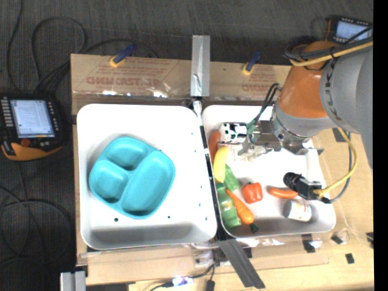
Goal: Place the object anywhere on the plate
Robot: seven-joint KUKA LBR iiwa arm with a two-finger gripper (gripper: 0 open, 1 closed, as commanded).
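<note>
- Teal plate [132, 177], three compartments, lies about mid-way in the left bin [97, 117], turned at a slant to the walls.
- All loose things lie in the right bin [324, 226]; which one is to be moved cannot be told.
- Gripper [250, 145] low over the rear of the right bin, just right of a black-and-white thing [229, 131] and near the top end of the banana [219, 162].
- Gripper state: released or clenched, cannot tell from this angle; likewise whether it grasps anything.
- Along that bin's left wall: banana, green piece [232, 179] just beside it, carrot [242, 210] toward the front.
- Mid-bin: red pepper [253, 191]; a slim orange pepper [280, 193] to its right, apart from it.
- Front right: pale jar [297, 211] on its side.
</note>
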